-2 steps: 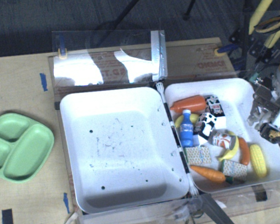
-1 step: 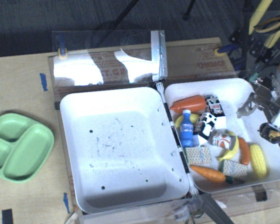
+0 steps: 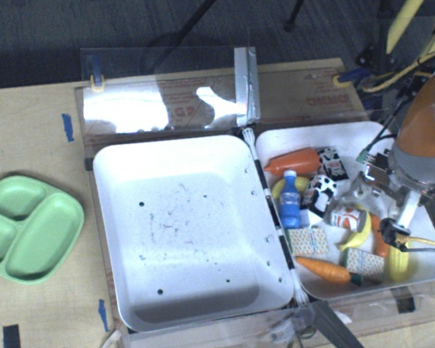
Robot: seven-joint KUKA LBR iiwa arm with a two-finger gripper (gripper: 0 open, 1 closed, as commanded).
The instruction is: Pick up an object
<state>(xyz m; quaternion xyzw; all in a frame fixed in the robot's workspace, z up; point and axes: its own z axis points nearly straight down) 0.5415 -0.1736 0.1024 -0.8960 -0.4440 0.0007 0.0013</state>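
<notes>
Objects (image 3: 318,236) heaped together in the right bin (image 3: 314,130). Far left on the bench (image 3: 40,119): a green divided plate (image 3: 28,227), close to the bench's left edge and well apart from both bins. Next, the left bin (image 3: 171,147), white, its floor marked with faint scuffs and a few dark dots. Along the right bin's left edge: a blue bottle (image 3: 290,204) with a yellow cap, upright or lying cannot be told. Just nearer than the bottle, a pale patterned packet (image 3: 307,239). By the far edge, an orange carrot (image 3: 292,160) lying crosswise, with a black-and-white checked piece (image 3: 331,163) at its right end. Toward the near edge, a second carrot (image 3: 323,269), slanted, just beside the packet. Mid-bin: a black-and-white spotted toy (image 3: 324,187), a red-and-white can (image 3: 346,217), and a banana (image 3: 356,237) curved over the heap. Close to the near right corner, a yellow fruit-like piece (image 3: 398,263). Over the bin's right half, the gripper (image 3: 357,191), low among the heap near the can and banana, reaching in across the right edge, grey wrist and orange band behind it. Width of the claw: cannot tell, hidden under the gripper body.
</notes>
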